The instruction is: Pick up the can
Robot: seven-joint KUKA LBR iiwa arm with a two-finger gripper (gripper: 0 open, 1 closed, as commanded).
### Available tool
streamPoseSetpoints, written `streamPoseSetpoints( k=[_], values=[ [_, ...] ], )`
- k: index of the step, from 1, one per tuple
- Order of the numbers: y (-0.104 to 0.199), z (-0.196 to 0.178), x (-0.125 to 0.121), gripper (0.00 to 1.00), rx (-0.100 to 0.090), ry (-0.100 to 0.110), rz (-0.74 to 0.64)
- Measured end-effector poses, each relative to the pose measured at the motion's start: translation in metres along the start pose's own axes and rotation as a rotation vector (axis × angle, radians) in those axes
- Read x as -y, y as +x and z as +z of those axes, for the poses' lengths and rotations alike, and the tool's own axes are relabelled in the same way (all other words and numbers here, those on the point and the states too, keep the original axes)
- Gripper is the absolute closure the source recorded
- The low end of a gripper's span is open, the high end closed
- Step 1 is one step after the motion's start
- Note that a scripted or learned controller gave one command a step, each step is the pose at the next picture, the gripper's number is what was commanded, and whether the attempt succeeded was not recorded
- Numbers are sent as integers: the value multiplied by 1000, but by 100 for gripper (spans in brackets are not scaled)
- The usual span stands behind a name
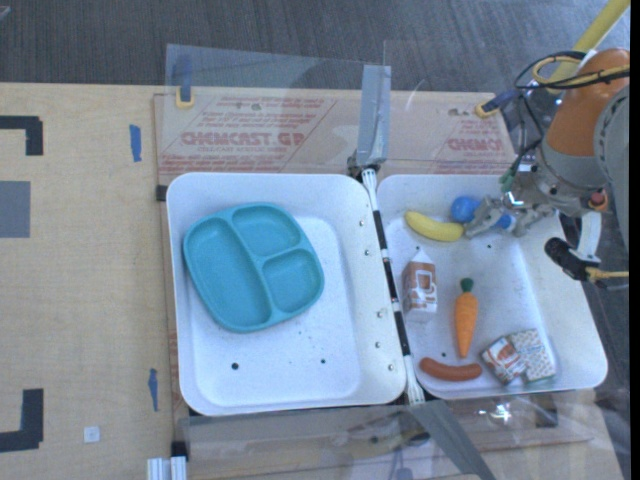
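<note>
The can (517,356) lies on its side in the front right corner of the right bin (585,343), with a red, white and green label. My gripper (488,217) is low at the back of the same bin, just right of a blue ball (463,208) and a banana (433,227). It is well behind the can and apart from it. Nothing shows in its grasp.
In the right bin a small brown carton (420,286) stands near the divider, an orange carrot (465,315) lies in the middle and a sausage (450,370) lies at the front. The left bin (200,368) holds a teal divided plate (254,265).
</note>
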State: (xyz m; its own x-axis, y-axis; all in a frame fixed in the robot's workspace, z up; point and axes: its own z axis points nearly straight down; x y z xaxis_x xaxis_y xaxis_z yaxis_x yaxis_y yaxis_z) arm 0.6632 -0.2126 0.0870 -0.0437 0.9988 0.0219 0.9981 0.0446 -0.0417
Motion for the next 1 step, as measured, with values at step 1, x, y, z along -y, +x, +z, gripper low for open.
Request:
streamPoseSetpoints(
  k=[1],
  values=[
    [-6,-63,96,0,25,-41,-102]
  ],
)
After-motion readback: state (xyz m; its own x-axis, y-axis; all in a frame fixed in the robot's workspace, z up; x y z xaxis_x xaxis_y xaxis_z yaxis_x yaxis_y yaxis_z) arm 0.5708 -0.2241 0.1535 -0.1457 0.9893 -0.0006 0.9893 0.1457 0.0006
